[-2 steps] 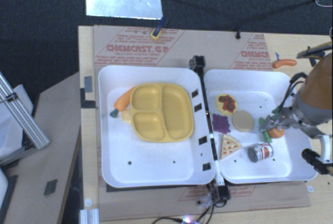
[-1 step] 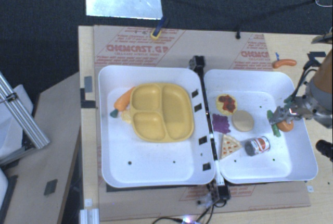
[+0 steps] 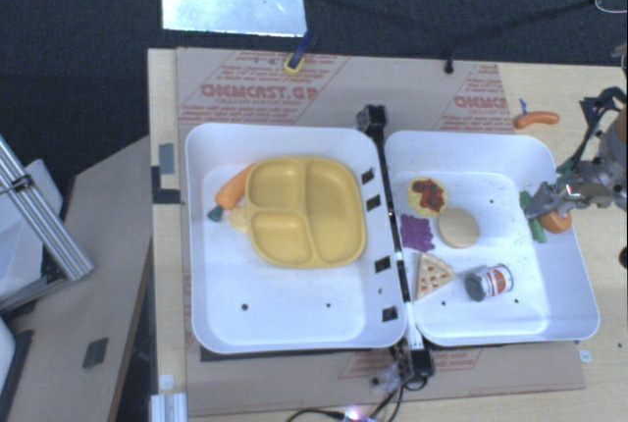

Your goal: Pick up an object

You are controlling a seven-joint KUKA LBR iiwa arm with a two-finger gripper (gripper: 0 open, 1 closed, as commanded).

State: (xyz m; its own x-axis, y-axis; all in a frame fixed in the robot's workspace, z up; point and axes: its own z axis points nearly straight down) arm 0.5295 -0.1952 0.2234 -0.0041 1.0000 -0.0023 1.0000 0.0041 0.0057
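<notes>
My gripper [image 3: 546,205] hangs over the right rim of the right bin [image 3: 510,327], reaching in from the right. Directly under its tip lies a small orange and green toy [image 3: 549,223], partly covered by the gripper. Whether the toy is gripped cannot be made out. In the right bin lie a red and yellow round piece [image 3: 427,195], purple grapes [image 3: 418,234], a beige disc [image 3: 458,228], a pizza slice [image 3: 431,273] and a small can [image 3: 489,283] on its side.
The left bin [image 3: 226,312] holds a yellow divided plate [image 3: 298,211] with a toy carrot [image 3: 231,187] at its left edge. An orange sausage-like toy [image 3: 536,119] lies on the bench behind the right bin. A black divider [image 3: 386,224] runs between the bins.
</notes>
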